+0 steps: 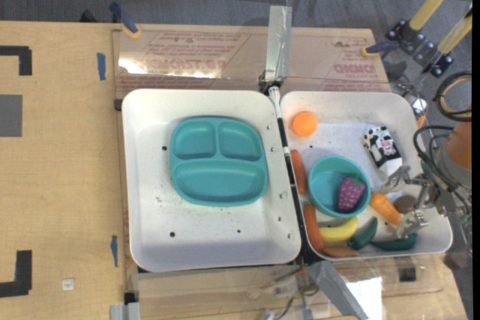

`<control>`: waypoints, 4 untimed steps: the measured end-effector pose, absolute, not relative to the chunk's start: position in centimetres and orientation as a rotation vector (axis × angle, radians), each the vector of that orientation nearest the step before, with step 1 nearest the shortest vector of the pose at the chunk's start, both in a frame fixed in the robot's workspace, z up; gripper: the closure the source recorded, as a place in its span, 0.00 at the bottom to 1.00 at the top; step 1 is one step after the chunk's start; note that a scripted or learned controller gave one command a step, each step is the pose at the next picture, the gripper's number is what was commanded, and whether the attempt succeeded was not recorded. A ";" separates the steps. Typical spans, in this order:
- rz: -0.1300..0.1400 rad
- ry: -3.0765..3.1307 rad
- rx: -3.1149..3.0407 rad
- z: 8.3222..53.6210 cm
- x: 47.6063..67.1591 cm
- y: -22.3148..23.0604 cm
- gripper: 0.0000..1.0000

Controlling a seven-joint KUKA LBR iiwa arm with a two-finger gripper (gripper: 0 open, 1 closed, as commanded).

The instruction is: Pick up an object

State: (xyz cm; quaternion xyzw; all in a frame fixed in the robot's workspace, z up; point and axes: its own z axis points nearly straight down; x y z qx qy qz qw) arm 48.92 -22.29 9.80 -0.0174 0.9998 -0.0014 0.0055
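We see two white bins side by side on the wooden counter [60, 183]. The left bin [142, 236], in the middle of the frame, carries a teal divided plate [219, 161] lying flat near its centre.

The right bin [337, 105], toward the right of the frame, is crowded. An orange ball [304, 124] sits at its upper left, and a black-and-white toy [381, 145] rests near its upper right. A teal bowl [337, 186] stands in the middle with a purple bunch of grapes [350, 193] inside it. Just below the bowl lies a yellow banana [339, 228], with a green vegetable [365, 234] touching its right end and another dark green piece [395, 241] further right. An orange carrot [385, 208] lies tilted just right of the bowl. Two long orange-red pieces [300, 170] run along the bin's left wall.

The hand [420, 198] is at the right edge of the frame, low over the right bin's right side, near the carrot. We cannot tell how far it is open or whether it has hold of anything.
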 end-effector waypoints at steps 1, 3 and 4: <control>-0.004 3.112 -0.227 9.3 49.1 -21.9 0.00; -0.007 3.108 -0.335 9.0 49.0 -20.4 0.00; -0.002 3.078 -0.541 8.9 50.4 -21.9 0.00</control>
